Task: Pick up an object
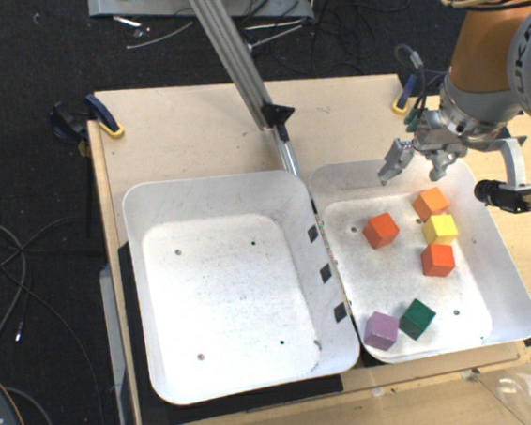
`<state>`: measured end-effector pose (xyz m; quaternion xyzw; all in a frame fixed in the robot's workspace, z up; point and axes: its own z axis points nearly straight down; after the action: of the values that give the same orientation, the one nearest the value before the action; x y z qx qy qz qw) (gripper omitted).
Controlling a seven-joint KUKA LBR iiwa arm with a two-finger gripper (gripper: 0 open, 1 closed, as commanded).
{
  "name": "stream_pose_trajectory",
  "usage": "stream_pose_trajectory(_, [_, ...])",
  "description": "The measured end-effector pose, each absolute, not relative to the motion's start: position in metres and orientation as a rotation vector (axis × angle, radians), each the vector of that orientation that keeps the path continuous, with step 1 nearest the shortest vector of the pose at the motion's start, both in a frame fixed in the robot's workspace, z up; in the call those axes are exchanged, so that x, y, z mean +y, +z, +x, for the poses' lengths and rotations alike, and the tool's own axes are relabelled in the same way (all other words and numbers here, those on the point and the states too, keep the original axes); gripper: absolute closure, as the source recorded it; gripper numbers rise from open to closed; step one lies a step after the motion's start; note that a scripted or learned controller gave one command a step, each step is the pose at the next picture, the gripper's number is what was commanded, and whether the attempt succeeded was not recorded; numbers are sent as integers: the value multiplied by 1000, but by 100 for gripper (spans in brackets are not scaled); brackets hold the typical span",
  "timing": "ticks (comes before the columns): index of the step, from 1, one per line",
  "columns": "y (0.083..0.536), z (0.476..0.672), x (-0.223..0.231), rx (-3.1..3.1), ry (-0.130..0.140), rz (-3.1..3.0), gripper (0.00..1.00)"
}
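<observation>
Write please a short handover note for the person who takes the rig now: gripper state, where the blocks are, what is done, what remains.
Gripper: open, holding nothing, above the far edge of the right bin.
Blocks, all in the right bin: red-orange block, orange block, yellow block, red block, purple block, green block.
Done: no block picked up yet.
Left: lower onto one block, probably the orange one nearest the gripper, close and lift.

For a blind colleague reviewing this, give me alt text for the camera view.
The gripper hangs open above the right bin's far edge, holding nothing. That bin holds six blocks: three orange, one yellow, one purple, one green.
</observation>
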<state>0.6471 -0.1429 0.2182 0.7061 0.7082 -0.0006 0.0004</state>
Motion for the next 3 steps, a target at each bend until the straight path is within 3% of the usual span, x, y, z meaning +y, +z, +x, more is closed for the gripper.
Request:
stream_pose_trajectory(1, [115,603,-106,2229,-8,2226,0])
stream_pose_trajectory(2, [130,607,-108,2221,1,2222,100])
stream_pose_trajectory(3, [199,573,-44,2230,7,2213,100])
